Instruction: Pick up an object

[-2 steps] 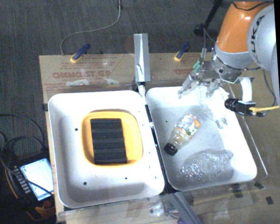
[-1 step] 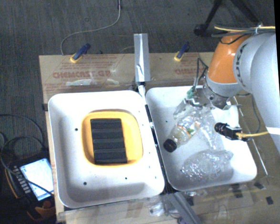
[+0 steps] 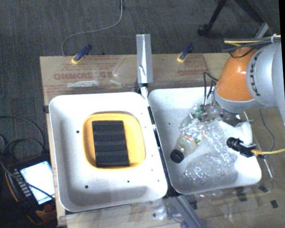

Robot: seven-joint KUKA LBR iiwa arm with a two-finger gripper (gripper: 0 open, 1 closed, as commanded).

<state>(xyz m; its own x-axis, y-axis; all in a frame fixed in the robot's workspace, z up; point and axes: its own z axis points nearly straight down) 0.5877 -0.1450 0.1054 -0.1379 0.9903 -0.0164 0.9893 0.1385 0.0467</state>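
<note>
Bottle point(image 3: 191, 144) clear plastic, lying in right bin point(image 3: 174, 179) | gripper point(image 3: 208, 112) above it, descent/reach step | claw state: can't tell | next: close on bottle body

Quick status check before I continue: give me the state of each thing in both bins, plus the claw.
Yellow tray with black ribbed foam block: lying flat in the left white bin.
Clear plastic bottle with black cap: lying on its side in the right white bin, cap on.
Crumpled clear plastic wrap: loose heap beside the bottle.
Claw: low over the wrap; grip unclear.
</note>
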